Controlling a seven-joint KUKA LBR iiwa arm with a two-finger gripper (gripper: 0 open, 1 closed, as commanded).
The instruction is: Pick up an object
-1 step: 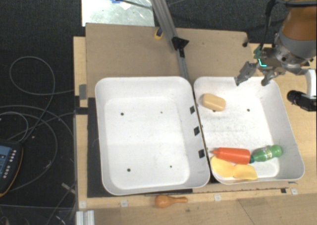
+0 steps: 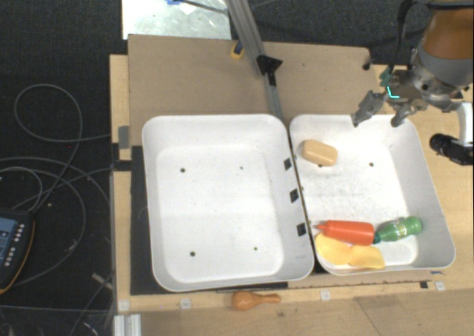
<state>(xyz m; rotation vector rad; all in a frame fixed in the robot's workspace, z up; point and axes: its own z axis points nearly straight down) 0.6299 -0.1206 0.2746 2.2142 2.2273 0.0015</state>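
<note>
So the gripper [image 2: 381, 114] was parked over the right bin's [image 2: 415, 151] far edge, fingers spread, nothing gripped. Closest pick was the bread roll [image 2: 318, 152], lying alone; it'd best be straddled across its narrow side, well clear of the carrot [image 2: 348, 231] pile.

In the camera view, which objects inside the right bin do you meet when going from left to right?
Tan block → orange carrot → green bottle. I leave out the yellow pieces beneath the carrot, because they overlap it.
</note>
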